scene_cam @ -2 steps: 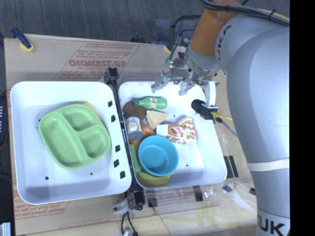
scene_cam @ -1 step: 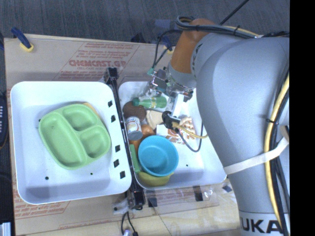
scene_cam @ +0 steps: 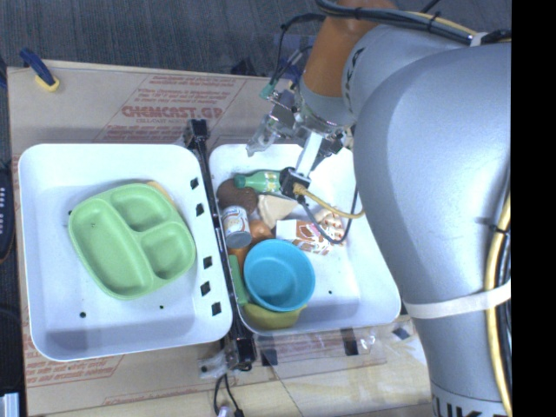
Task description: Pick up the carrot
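The left bin just has 1 green divided plate, while the right bin is a jumble: 1 blue bowl, 1 can, 1 green bottle and some packets. Honestly can't pick out the carrot in that pile. Jaws look spread, pinching nothing, hovering at the right bin's far end above the bottle.

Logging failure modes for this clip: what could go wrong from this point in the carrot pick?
The right bin is crowded: green bottle, can and blue bowl lie packed together, so the gripper may close on the wrong item. No carrot is clearly identifiable; it may be buried, and the fingers could jostle neighbours.
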`<state>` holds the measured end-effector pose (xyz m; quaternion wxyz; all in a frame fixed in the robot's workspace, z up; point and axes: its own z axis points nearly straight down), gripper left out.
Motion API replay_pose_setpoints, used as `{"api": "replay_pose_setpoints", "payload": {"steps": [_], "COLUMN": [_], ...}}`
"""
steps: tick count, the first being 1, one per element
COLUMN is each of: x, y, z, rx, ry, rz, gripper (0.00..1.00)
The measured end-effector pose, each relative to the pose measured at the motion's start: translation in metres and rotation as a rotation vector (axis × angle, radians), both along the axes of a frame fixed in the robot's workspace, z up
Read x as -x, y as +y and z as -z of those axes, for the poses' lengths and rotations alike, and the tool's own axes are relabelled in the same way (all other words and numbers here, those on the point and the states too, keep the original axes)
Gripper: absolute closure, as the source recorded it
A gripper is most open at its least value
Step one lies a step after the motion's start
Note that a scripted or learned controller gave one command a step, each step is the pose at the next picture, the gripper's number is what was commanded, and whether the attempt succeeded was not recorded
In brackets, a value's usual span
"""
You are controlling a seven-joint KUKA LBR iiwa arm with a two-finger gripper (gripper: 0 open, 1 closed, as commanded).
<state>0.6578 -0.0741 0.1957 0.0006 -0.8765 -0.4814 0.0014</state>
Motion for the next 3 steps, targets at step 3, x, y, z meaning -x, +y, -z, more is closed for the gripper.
{"api": "replay_pose_setpoints", "payload": {"steps": [3], "x": [0.008], "y": [0.020], "z": [0.004], "rx": [0.002], "ry": [0.012], "rz": [0.349], "gripper": [0.00]}}
